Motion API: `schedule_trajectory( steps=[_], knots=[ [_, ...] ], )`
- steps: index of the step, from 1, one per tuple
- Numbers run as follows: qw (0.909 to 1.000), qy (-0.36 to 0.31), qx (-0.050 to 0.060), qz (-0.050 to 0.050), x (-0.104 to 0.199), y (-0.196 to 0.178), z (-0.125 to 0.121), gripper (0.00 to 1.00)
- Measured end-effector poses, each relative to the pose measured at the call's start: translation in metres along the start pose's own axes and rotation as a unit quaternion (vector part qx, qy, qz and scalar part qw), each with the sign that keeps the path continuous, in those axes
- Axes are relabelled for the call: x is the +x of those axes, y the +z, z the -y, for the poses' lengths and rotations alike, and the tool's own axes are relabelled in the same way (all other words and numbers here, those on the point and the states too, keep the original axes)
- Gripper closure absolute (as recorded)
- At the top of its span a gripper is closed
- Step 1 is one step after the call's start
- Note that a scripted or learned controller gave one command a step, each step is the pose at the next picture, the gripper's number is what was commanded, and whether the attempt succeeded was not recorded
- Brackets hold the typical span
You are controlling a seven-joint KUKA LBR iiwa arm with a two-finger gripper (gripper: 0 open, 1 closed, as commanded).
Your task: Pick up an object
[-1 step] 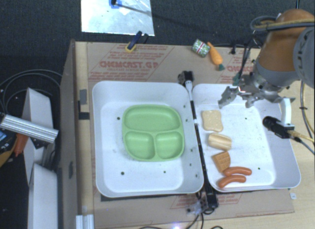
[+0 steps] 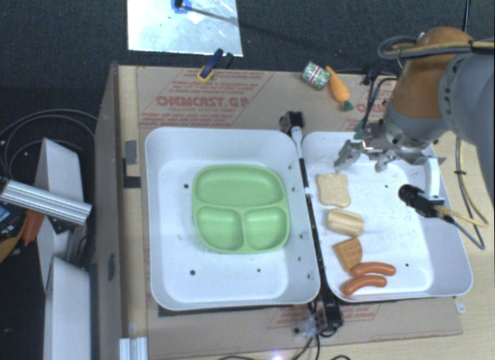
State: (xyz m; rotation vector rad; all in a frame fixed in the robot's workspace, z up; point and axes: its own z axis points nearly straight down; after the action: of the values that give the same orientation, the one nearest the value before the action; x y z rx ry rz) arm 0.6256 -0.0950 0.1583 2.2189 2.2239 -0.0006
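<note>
Arm [image 2: 441,80] cut off by right edge. Small can-like item [image 2: 315,74] above bins too small to ID. Clutter at left edge [image 2: 31,219] cropped, partly unreadable.

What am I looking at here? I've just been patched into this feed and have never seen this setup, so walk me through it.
This is one fixed camera above a bench, looking down at a slant. The grey machine with the orange band entering from the right is a robot arm; its two-finger gripper hangs over the far end of the right bin, above the food, with nothing visibly between its fingers.

Two shallow white bins sit side by side. The left bin holds a green divided plate. The right bin holds toy food in a rough line: a slice of bread, a bread roll, a waffle-like piece and two sausages. A toy carrot and a small can lie outside the bins, on the cardboard.
</note>
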Motion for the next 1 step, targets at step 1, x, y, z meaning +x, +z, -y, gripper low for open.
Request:
schedule_trajectory(
  steps=[1],
  knots=[
    [1.0, 0.0, 0.0, 0.0, -0.0243, 0.0741, 0.0705, 0.0]
  ],
)
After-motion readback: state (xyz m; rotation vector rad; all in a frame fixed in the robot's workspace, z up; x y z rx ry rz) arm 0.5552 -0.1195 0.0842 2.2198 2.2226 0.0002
